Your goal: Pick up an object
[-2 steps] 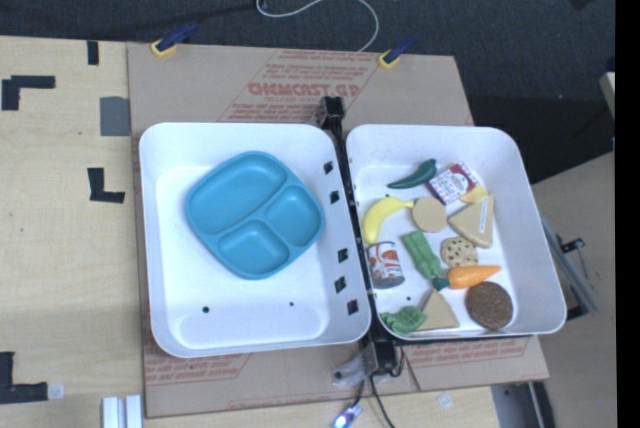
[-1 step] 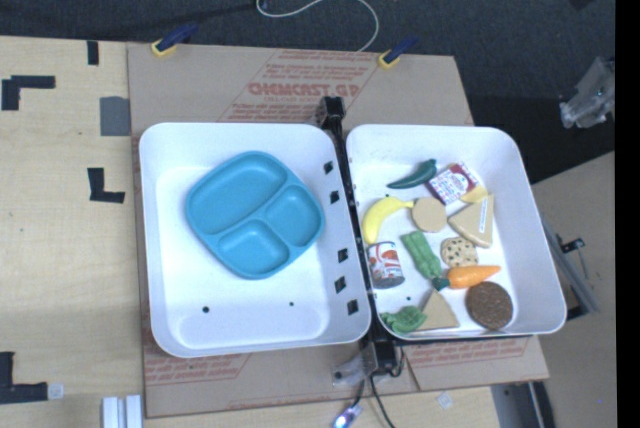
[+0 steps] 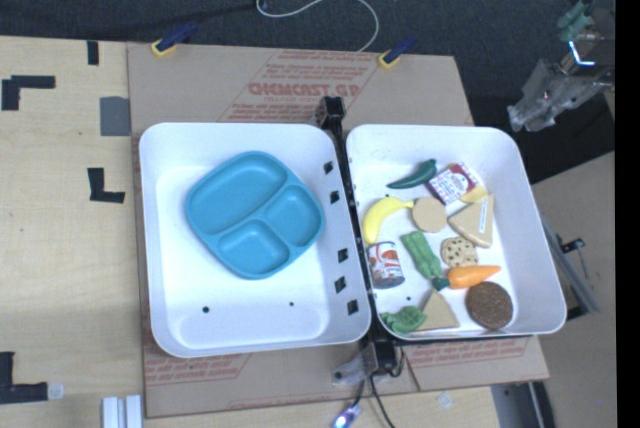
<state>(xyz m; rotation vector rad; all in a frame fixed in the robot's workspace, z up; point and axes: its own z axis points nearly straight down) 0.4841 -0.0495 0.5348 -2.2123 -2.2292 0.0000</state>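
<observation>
Camera view shows your claw (image 3: 545, 106) parked off the right bin's (image 3: 535, 246) far right corner, grip state unreadable. Toy food (image 3: 440, 246) crowds that bin, giving you pick targets.

Red print runs across the cardboard sheet (image 3: 300, 81) under the bins, at twelve o'clock above the left bin (image 3: 160, 246); it seems to read "CHICKGRAT", though the letters are too blurred to be sure. Labels on the small can (image 3: 385, 263) and red packet (image 3: 450, 183) are illegible.
</observation>
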